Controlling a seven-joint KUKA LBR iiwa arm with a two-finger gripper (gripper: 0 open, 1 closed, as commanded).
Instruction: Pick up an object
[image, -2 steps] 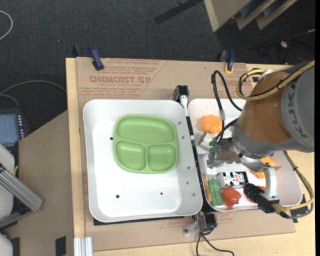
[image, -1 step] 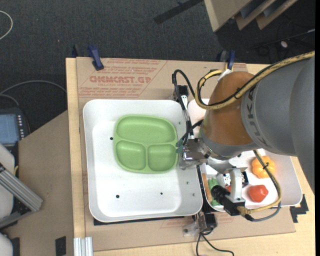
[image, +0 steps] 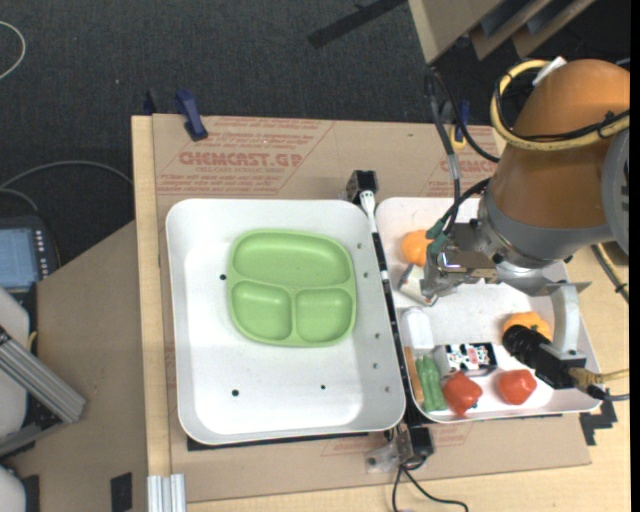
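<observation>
Approach step, camera view. End effector (image: 436, 282) sits low inside the right bin (image: 478, 318), toward its top-left corner. Clenched or released: cannot tell from this angle, and nothing is visibly grasped.

Orange item (image: 413, 247), the likeliest target, lies just beside the end effector near the bin's left wall. Red items (image: 462, 393) (image: 516, 386) and a green item (image: 430, 381) lie along the bottom edge. Left bin (image: 200, 340) holds a green divided plate (image: 292, 288).

Judgement: grasp not yet made. Next move calls for centring on one item, closing firmly, then lifting clear of the wall.
</observation>
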